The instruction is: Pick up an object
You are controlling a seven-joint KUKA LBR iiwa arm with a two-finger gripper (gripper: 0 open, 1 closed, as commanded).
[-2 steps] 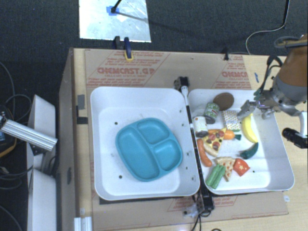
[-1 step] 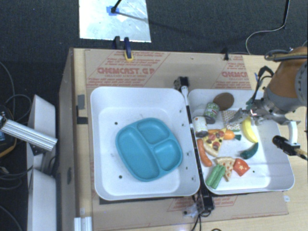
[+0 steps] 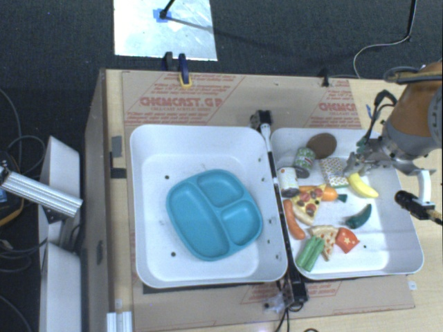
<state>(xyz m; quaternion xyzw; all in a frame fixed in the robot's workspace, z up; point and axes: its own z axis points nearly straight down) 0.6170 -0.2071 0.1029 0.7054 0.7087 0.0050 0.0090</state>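
Banana (image 3: 363,186) lies in the right bin (image 3: 405,251), just below and slightly left of the tool (image 3: 360,159), its long axis running down to the right. Whether the tool is spread or pressed together, I cannot tell. Beside the banana sits a checkered block (image 3: 335,171); a short drop would likely reach it.

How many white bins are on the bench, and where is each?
2. One white bin on the left holds a blue divided plate; the other white bin on the right holds toy food.
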